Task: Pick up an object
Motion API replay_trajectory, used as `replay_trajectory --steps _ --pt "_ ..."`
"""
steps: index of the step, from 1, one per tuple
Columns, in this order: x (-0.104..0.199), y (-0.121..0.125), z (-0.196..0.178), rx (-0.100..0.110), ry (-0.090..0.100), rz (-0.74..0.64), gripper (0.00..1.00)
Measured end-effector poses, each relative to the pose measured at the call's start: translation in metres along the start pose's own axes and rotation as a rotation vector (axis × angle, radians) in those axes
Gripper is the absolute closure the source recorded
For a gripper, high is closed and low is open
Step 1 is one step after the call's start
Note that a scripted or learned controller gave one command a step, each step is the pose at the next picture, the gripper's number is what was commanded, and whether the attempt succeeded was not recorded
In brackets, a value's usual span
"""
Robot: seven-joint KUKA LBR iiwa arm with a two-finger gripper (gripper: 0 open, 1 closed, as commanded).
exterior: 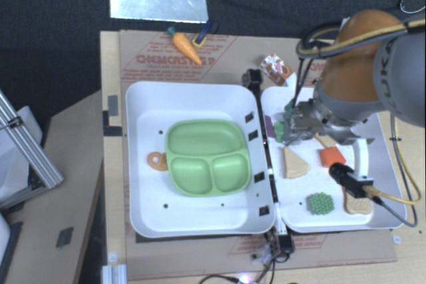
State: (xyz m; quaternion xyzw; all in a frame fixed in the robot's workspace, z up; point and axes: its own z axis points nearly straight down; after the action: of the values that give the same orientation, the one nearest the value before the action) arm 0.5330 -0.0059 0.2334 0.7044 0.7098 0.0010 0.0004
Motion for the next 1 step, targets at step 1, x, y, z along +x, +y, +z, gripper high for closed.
replay_trajectory --steps 1 --pt "0.0406 -0.0046 0.0023 0.001 0.0 -0.001 1.0"
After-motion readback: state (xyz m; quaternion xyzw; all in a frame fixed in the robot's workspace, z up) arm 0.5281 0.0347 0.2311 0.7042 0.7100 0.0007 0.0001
